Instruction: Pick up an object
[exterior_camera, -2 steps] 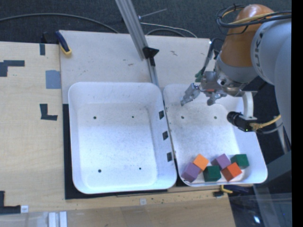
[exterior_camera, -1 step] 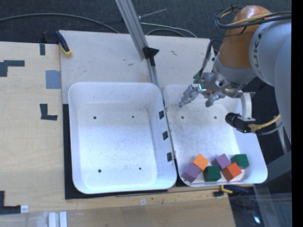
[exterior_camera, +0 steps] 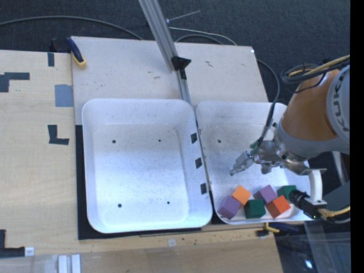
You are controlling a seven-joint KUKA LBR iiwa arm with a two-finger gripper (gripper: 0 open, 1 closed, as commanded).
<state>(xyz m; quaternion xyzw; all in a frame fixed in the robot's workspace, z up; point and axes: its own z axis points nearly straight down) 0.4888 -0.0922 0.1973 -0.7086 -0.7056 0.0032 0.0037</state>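
The gripper [exterior_camera: 242,165] is seen above the right bin [exterior_camera: 227,124]; whether it is open or closed cannot be told; nothing is seen held; the blocks [exterior_camera: 255,202] are clustered in the bin's near corner, just beside it.

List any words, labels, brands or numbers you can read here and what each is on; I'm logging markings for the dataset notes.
"KU": dark letters on the arm's grey casing, cut off at the picture's edge, so the rest cannot be read.
Blocks in the right bin: no text visible.
Left bin: dark specks and dots, no text.
Blue-grey tape pieces on the bench: shapes, no lettering.
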